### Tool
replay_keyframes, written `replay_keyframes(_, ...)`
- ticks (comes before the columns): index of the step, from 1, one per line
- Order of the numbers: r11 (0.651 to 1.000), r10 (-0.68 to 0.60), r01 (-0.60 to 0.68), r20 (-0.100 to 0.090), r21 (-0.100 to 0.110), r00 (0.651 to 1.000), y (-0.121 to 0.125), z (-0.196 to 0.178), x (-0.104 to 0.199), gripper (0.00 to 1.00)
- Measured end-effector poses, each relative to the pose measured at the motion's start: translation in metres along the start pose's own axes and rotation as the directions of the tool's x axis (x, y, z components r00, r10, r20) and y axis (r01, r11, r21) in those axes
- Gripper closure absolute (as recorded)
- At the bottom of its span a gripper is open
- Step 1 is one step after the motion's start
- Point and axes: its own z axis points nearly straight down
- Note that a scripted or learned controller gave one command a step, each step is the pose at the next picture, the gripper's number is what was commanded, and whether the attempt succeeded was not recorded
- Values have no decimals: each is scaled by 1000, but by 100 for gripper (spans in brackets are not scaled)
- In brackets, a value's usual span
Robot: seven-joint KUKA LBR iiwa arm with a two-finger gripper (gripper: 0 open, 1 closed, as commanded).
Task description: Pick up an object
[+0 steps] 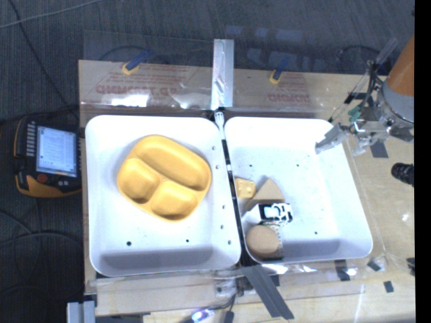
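Overhead, gripper (335, 138) above right bin (350, 180) edge; nothing held; finger spread unclear.

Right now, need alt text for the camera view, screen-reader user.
A grey arm's two-finger gripper hovers over the right white bin's upper right corner, holding nothing. Small tan cardboard pieces and a round brown disc cluster at that bin's lower left; a yellow three-compartment plastic tray fills the left white bin.

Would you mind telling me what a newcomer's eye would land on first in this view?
The big yellow divided tray in the left bin stands out. Next, the small cluster of brown items against the right bin's left wall, and the gripper over that bin's upper right corner.
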Motion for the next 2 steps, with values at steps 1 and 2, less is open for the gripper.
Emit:
replay_keyframes(1, 997, -73, 73, 0, 2, 997, -46, 54, 76, 0)
replay_keyframes(2, 995, -104, 104, 0, 1, 995, -48, 72, 154, 0)
